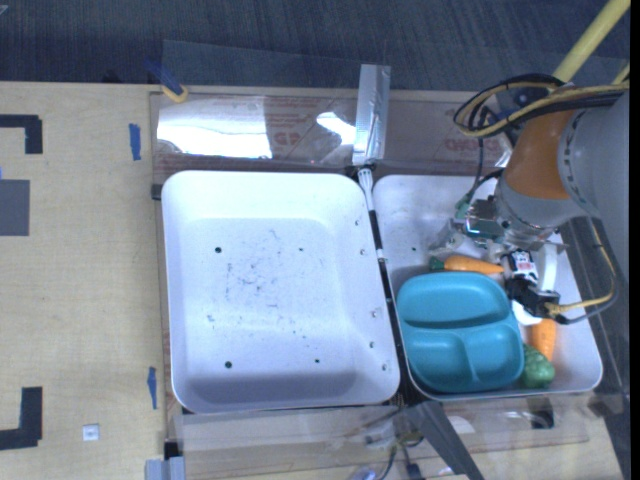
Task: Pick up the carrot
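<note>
An orange carrot (472, 265) with a green tip at its left end lies in the right bin (400, 208), just above the blue tray's upper edge. My gripper (507, 256) hangs over the carrot's right end, and its body hides that end. A second orange piece with a green end (543, 341) lies upright in the view, by the tray's right side near the bin's right wall. The arm's orange band (535, 158) is above the bin's far right part.
A blue divided tray (460, 333) fills the front of the right bin. The left bin (270, 288) is beside it, across a shared rim. Cables (500, 103) loop behind the arm, and a yellow rod (595, 28) slants at the top right.
</note>
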Available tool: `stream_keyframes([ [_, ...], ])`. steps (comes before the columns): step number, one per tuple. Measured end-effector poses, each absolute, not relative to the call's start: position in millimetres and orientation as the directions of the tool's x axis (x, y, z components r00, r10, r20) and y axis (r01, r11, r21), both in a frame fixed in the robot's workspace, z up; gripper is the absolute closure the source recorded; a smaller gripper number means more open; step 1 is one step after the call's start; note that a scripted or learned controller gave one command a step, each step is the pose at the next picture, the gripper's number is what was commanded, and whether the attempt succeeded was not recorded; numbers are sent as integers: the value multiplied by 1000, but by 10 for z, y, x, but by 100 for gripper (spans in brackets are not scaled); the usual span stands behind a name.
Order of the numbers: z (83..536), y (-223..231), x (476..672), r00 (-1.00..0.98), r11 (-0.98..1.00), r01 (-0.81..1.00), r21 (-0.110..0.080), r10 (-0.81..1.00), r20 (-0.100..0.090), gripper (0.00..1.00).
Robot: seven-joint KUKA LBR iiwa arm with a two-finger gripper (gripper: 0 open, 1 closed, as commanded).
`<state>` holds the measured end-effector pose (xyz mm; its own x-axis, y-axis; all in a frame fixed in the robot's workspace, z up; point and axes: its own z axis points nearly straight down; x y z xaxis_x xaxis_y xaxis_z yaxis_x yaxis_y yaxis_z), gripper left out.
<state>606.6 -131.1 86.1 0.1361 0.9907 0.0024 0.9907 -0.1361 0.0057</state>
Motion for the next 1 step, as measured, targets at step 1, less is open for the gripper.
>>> stream_keyframes([
  [1,961,-1316,6085,137,-137,990,9,991,0,100],
])
